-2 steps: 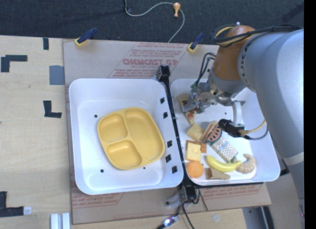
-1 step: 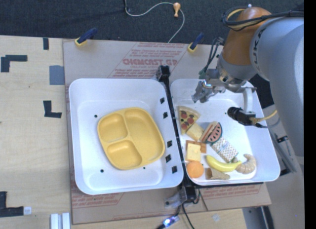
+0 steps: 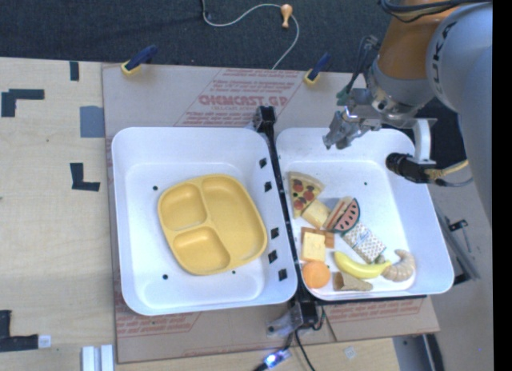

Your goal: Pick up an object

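The grey metal gripper [image 3: 339, 139] hangs over the far edge of the right white plastic bin [image 3: 416, 201]; whether it is spread or pressed together cannot be told. Nearer in that bin lie a triangular pizza slice [image 3: 303, 193], a watermelon wedge [image 3: 344, 215], a curved yellow banana [image 3: 358, 265] and a round orange [image 3: 316, 274]. The left white bin [image 3: 136, 201] holds a smooth yellow three-compartment plate [image 3: 211, 223].

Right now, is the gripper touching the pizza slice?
Apart. The camera view shows the gripper above the right bin's far edge, with bare white floor between it and the pizza slice.
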`<state>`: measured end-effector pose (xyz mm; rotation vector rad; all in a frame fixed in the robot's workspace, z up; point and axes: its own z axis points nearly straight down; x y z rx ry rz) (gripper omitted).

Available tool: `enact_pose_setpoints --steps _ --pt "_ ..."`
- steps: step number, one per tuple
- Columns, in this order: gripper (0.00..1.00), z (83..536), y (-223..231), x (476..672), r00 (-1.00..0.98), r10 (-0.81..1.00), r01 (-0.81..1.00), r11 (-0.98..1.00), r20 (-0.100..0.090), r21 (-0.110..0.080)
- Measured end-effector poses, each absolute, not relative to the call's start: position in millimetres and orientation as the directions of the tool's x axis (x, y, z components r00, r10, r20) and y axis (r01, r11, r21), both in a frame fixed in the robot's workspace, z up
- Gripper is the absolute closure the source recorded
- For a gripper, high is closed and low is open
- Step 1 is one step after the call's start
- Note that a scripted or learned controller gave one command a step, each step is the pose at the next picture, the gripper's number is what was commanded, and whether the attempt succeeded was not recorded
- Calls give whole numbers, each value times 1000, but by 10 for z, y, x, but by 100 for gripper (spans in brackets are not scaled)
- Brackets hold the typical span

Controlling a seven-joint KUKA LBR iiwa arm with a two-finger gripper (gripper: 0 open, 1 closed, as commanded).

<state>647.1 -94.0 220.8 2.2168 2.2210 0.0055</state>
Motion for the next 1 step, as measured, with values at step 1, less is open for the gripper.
enact_pose_setpoints --steps 1 --pt "100 2244 -930 6474 -1 1000 1000 1 1 0"
